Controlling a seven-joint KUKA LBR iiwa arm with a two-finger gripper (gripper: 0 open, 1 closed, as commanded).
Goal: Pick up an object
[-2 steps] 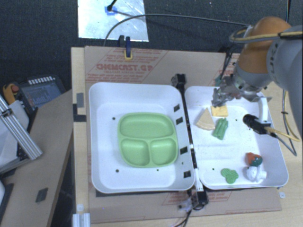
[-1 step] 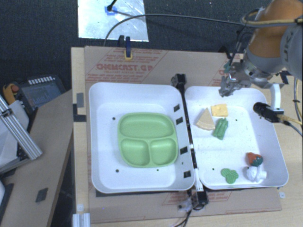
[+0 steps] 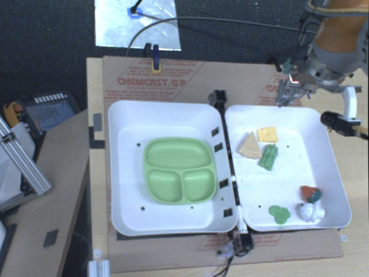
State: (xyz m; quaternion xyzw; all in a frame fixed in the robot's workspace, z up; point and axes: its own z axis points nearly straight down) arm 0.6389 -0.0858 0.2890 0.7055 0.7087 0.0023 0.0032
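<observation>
The counter (image 3: 173,74), covered by a brown cardboard sheet with red lettering, carries two shallow white plastic bins set side by side and joined by black clips along their shared edge.

The left white bin (image 3: 124,154) holds a single thing: a pale green plastic plate with three compartments (image 3: 179,170), one long section at the far side and two smaller ones at the near side. It lies flat, about in the middle of that bin, and nothing sits in its compartments.

The right white bin (image 3: 328,154) holds the small toy foods. In its far half, close together, are a beige wedge-shaped piece (image 3: 250,146), a flat yellow square piece (image 3: 267,134) just beyond it, and a green ridged stick-like piece (image 3: 268,157) touching or just beside the wedge on its right. In the near right corner lie a red and dark green piece (image 3: 309,193), a white lumpy piece (image 3: 309,212) just in front of it, and a flat green leafy piece (image 3: 280,214) to their left.

The grey arm with its orange band comes in at the upper right. Its pincer (image 3: 286,94) hangs over the far rim of the right bin, well apart from every toy; whether it is spread or closed I cannot tell, and nothing is seen in it.
</observation>
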